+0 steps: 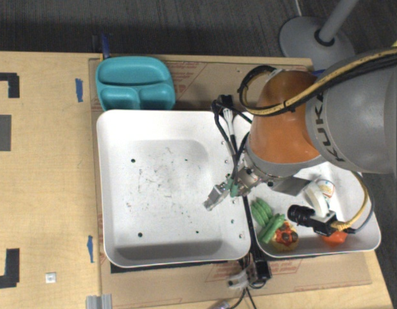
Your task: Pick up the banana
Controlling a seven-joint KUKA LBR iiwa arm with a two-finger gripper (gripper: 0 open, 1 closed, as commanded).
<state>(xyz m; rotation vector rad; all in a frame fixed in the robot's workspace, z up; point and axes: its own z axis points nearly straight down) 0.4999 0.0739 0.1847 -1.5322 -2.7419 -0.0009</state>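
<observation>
The arm (pixel 327 121) leans over the right bin (pixel 365 237), its pincer (pixel 219 195) at the left bin (pixel 121 237), grip unclear

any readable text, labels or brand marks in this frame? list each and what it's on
"KU": big dark letters running down the grey arm casing; the rest of the name is cut off at the frame's edge.
White bottle in the right bin: a coloured label, too small and blurred to read.
Cardboard under the bins: faint reddish print, unreadable.

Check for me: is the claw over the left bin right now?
Yes, the claw hangs over the left bin, near its right edge.
</observation>
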